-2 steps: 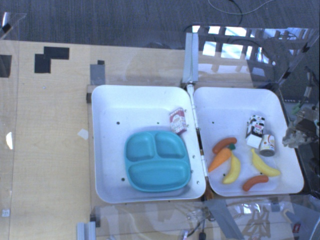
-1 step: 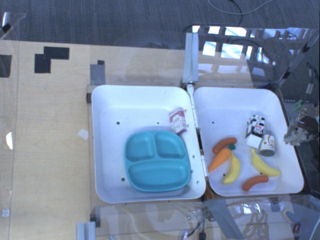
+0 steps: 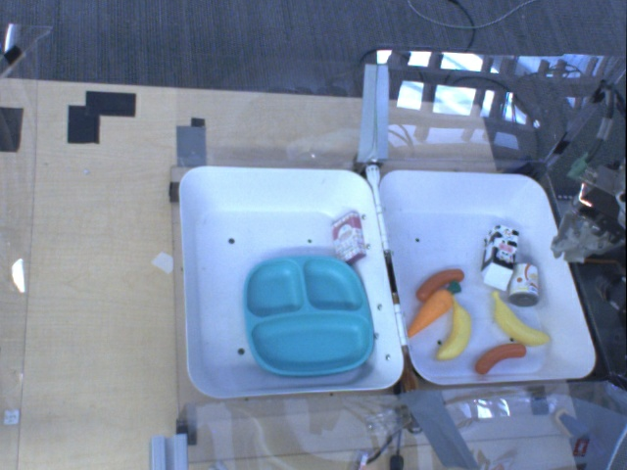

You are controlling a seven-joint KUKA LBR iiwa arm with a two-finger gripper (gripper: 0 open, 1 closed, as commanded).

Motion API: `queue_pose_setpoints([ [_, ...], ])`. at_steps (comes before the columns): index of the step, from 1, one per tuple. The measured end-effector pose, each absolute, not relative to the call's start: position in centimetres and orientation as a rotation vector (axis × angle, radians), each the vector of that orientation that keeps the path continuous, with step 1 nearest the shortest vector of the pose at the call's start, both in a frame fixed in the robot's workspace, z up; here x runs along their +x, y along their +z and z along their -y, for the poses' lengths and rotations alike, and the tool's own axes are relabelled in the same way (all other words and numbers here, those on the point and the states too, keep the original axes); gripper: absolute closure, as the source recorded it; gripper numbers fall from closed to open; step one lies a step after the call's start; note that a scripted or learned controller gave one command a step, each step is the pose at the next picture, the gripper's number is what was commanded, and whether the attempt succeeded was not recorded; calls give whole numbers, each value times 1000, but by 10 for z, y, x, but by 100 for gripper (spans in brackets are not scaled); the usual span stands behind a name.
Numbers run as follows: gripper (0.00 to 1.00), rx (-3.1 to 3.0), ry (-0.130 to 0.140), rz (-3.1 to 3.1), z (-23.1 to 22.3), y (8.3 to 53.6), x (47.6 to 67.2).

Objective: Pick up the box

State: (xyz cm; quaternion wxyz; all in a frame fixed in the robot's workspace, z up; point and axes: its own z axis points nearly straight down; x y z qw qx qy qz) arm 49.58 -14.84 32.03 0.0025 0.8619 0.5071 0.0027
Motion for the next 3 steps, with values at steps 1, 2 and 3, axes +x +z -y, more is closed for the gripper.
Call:
queue_pose_setpoints([
  [1, 100, 2817, 2, -1388, 182, 221, 487],
  [2, 100, 2598, 5, -1760, 166, 291, 528],
  [3, 100, 2590, 9, -1766, 165, 302, 529],
])
